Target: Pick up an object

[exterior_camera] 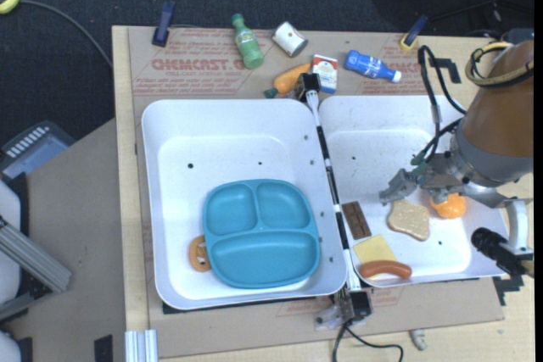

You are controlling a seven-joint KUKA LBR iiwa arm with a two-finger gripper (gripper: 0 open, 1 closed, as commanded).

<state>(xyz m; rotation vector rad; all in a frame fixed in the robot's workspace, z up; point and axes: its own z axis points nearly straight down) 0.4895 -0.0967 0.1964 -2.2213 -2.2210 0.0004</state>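
While I am working from the left bin toward the right one, I am finding a blue three-compartment plastic tray [261, 231] lying in the front half of the left shallow white bin [170, 140], with a small brown pretzel-shaped piece [198, 254] tucked against the tray's left front edge.

Along the bench's back edge, behind the bins, a green toy bottle [247, 41], a small white can [290, 38], an orange carrot-like toy [289, 80], a small red and white carton [324, 72] and a blue toy bottle [372, 66] are lying loose.

In the right shallow white bin [373, 119] a dark brown flat bar [356, 219] is resting near the left wall, a pale yellow cheese slice [374, 249] and a reddish sausage [386, 270] are sitting at the front left corner, and a tan slice of toy bread [409, 220] is lying toward the middle, an orange round piece [448, 205] just beside it on the right.

I am hovering my two-finger gripper [405, 185] low over that bin, just behind the bread. I cannot tell how the tool is set; nothing appears to be caught in it. I judge that I am in the approach step, the bread being the likeliest target. My next move calls for centring over the slice, dropping until I am straddling its thin edges, then closing before I lift.
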